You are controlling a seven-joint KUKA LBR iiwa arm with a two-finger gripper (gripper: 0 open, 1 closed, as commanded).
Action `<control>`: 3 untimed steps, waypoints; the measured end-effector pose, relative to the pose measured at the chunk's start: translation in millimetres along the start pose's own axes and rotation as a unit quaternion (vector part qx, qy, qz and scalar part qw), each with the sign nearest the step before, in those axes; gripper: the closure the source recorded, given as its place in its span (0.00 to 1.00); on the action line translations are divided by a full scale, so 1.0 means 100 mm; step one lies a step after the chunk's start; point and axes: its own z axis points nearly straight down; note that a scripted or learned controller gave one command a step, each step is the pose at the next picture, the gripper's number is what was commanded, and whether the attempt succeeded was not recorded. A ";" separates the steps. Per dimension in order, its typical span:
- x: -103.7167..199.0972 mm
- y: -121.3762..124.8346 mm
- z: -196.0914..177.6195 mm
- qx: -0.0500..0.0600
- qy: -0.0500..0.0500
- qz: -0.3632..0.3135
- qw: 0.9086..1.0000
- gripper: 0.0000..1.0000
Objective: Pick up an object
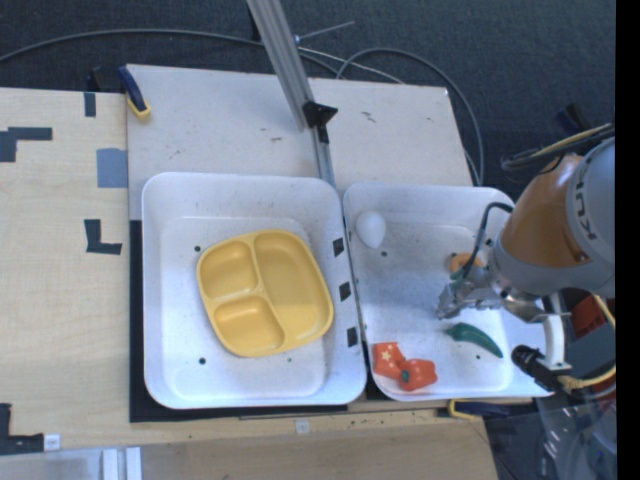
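Note:
My gripper (452, 305) hangs low in the right bin (420, 200), near its right side. A dark green pepper-shaped piece (476, 337) lies just below and to the right of it, apart from it. A small orange object (459, 262) peeks out beside the wrist, partly hidden by the arm. Near the bin's front edge lies a red-orange toy with a green spot (404, 365). A white egg-shaped object (371, 229) rests by the bin's upper left corner. Nothing shows in the gripper's grasp.
The left bin (160, 268) holds a yellow divided plate (265, 291). A grey metal bar (285, 53) slants over the bench from the top to the divide between the bins. Cables run behind the right bin.

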 end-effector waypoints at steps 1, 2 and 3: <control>-0.07 -0.04 -0.45 -0.002 -0.001 0.001 1.000 1.00; -0.13 -0.06 -1.06 -0.003 -0.001 0.001 1.000 1.00; -0.14 -0.15 -1.62 -0.003 -0.001 0.001 1.000 1.00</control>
